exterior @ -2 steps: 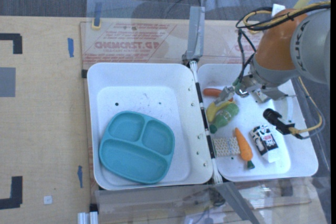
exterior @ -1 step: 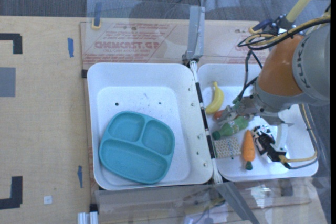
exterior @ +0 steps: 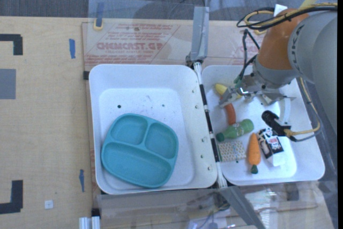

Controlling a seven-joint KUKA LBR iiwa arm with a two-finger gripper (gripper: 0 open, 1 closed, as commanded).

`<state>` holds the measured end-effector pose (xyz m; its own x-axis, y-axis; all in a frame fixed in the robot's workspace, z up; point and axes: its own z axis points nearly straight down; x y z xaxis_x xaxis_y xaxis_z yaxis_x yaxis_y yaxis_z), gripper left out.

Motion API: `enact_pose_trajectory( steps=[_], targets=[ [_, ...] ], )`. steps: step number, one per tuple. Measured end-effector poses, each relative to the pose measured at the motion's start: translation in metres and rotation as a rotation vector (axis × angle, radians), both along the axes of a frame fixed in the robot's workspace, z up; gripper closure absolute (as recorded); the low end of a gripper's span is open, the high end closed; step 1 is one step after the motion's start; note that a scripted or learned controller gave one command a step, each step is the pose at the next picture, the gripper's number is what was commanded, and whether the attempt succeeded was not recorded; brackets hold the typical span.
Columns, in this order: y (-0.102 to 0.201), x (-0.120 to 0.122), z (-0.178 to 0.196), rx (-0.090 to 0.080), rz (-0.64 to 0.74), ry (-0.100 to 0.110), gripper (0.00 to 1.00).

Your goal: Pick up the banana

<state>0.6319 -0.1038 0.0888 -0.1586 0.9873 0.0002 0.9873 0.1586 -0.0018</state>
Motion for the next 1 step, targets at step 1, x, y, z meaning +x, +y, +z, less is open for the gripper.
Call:
enact_pose_trajectory(
  steps=[1],
  targets=[
    [0.0044,0.0346,-0.0025,-0.002,-0.09,0.004,0.0]
  ],
)
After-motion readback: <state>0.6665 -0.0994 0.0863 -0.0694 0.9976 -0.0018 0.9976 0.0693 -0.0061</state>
